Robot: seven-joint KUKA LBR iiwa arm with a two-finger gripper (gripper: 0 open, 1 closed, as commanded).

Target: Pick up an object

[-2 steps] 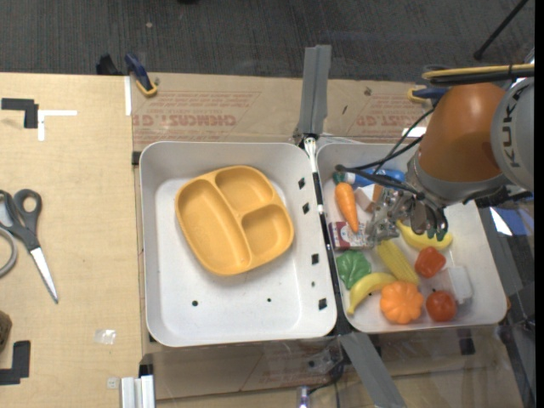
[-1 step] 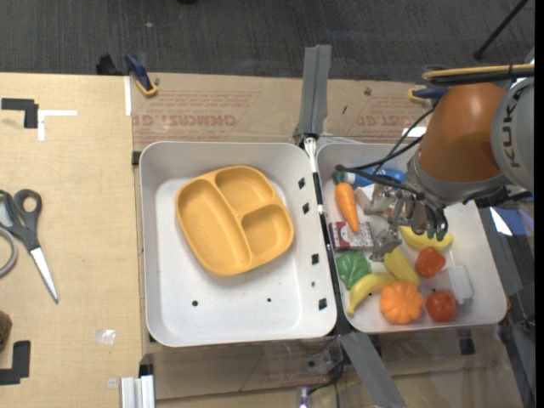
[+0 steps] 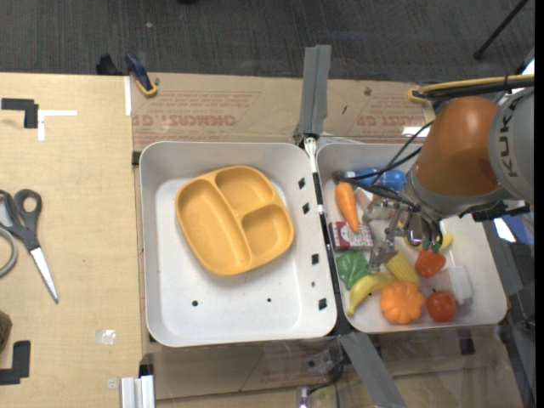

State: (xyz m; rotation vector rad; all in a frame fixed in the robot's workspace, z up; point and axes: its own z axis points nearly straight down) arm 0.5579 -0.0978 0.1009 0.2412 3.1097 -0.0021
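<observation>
The right bin [image 3: 486,314] holds several toy foods: an orange carrot [image 3: 345,205], a green vegetable [image 3: 351,267], a yellow banana [image 3: 368,288], an orange pumpkin [image 3: 401,303], a red tomato [image 3: 440,305], a red pepper-like piece [image 3: 429,263] and a dark red packet [image 3: 342,235]. My gripper [image 3: 384,243] hangs low over the middle of this pile, just above the banana and beside the packet. The arm's orange band and grey wrist hide the bin's far right part.
The left bin [image 3: 161,296] holds a yellow divided plate [image 3: 235,218]. A grey divider post [image 3: 314,92] stands behind the two bins. Scissors [image 3: 30,236] lie on the wooden bench at far left. A blue object [image 3: 384,178] sits at the right bin's back.
</observation>
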